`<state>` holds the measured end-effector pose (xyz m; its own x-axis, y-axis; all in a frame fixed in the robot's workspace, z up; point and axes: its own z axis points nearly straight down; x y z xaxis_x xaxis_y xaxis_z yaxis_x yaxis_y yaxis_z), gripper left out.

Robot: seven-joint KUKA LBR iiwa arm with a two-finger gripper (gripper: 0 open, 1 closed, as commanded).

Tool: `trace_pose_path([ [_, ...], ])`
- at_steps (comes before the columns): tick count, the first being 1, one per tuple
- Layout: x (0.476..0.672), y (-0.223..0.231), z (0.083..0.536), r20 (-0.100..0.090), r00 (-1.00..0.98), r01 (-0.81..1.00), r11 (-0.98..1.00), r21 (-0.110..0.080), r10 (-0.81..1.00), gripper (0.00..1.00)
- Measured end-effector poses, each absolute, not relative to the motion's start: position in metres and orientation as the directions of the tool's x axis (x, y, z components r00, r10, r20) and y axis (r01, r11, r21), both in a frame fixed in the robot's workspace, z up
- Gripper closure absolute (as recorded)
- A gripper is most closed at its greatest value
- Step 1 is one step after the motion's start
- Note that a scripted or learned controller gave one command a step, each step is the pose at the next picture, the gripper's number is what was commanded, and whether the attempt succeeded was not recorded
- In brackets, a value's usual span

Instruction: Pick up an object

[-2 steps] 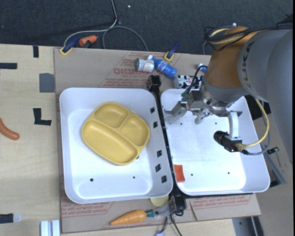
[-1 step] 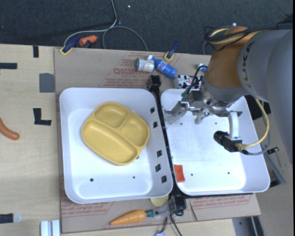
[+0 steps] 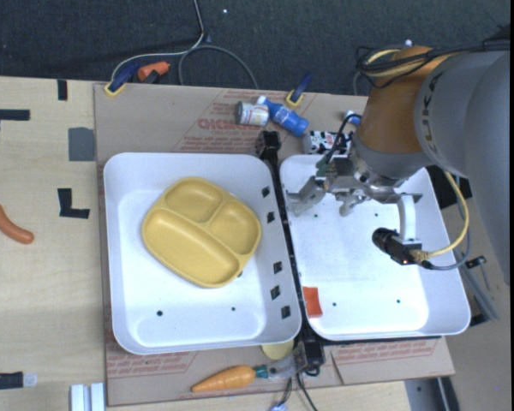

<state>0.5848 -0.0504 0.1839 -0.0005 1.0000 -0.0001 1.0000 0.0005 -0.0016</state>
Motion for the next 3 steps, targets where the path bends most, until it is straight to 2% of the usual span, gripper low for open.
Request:
trace_pose_path([
  [1, 0.592, -0.133, 0.127, -0.003, 0.005, 1.000, -0.006, -0.004, 1.000, 0.00],
  [2, 0.603, -0.094, 0.083, -0.004, -0.002, 1.000, 0.002, -0.001, 1.000, 0.00],
  [3, 0.670, -0.119, 0.085, -0.002, -0.003, 1.000, 0.003, 0.006, 1.000, 0.00],
])
